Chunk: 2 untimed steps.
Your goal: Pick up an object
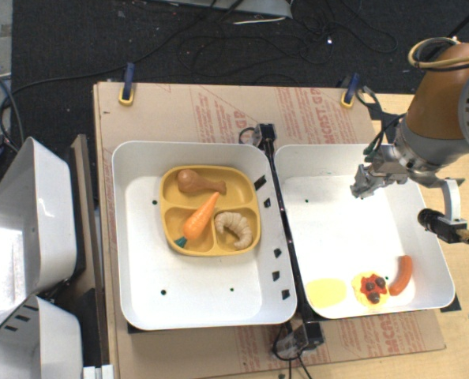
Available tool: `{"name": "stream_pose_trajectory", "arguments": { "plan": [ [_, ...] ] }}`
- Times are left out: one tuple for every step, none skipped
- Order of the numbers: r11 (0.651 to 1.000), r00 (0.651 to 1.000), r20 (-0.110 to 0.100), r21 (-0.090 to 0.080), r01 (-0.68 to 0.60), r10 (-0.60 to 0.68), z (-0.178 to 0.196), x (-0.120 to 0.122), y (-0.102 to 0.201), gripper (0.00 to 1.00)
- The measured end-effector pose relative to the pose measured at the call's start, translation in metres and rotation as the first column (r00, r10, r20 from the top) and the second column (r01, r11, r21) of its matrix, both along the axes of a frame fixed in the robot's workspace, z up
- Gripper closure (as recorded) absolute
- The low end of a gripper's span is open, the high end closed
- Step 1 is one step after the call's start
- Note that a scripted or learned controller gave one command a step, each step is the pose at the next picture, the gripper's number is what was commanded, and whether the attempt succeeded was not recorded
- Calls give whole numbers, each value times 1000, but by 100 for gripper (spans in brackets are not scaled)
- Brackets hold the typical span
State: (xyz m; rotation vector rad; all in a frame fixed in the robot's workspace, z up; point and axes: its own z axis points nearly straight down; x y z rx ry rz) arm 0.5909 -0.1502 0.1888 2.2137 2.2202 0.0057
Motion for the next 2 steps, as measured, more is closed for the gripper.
{"name": "stream_pose_trajectory", "arguments": {
  "plan": [
    [1000, 1000, -1, 0, 0, 0, 49, 1, 0, 100],
    [1000, 1000, -6, 3, -5, 5, 59, -1, 54, 100]
  ]
}}
